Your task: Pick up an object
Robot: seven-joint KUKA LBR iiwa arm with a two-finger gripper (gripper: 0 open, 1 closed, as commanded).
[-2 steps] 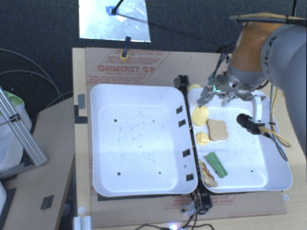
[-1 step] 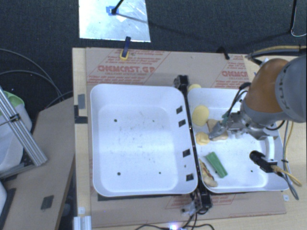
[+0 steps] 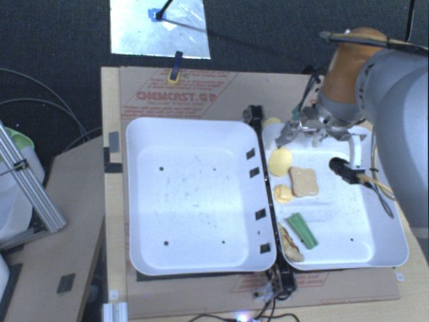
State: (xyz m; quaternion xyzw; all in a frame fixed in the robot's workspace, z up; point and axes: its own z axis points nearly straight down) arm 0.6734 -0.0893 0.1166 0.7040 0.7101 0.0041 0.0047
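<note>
1. A grey arm (image 3: 395, 92) with an orange band reaches in from the right over the far end of the right bin (image 3: 392, 247); its gripper (image 3: 299, 129) hangs above that bin's far left corner; from this angle it cannot be told whether it is open or closed, nor whether it has hold of anything.
2. A pale yellow piece (image 3: 271, 123) sits in the far left corner of the right bin, just left of the gripper; a yellow ball (image 3: 280, 159) lies nearer, close to the left wall.
3. A tan bread slice (image 3: 303, 182) lies flat just right of the ball and a little nearer; a small yellow lump (image 3: 283, 193) sits just beside the slice's near left edge.
4. A green block (image 3: 301, 230) lies slanted farther toward the near side; a brownish scrap (image 3: 290, 243) lies just beside it, against the left wall.
5. The left bin (image 3: 194, 193) stands alongside; both bins rest on a cardboard sheet (image 3: 181, 92) with red lettering.
</note>
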